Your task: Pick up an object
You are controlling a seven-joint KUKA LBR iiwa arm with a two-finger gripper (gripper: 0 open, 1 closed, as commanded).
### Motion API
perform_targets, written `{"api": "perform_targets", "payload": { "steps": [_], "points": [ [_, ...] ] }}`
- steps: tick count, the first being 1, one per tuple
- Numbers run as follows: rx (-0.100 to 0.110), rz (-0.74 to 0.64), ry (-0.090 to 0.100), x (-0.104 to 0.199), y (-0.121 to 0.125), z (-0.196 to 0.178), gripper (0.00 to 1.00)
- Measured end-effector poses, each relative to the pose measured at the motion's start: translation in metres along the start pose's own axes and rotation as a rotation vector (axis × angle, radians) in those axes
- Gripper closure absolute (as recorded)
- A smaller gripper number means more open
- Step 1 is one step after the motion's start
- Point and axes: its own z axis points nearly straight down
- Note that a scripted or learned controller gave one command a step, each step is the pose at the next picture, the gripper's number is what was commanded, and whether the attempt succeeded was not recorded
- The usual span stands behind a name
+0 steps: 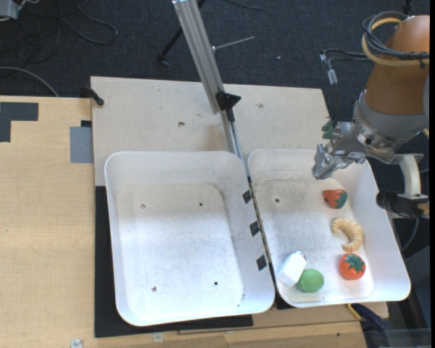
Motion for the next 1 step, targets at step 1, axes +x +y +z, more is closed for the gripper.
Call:
{"api": "perform_targets", "payload": {
  "steps": [1],
  "points": [
    [0.001, -0.001, 0.000, 0.0549, -0.0065, 0.0034, 1.00]
  ]
}}
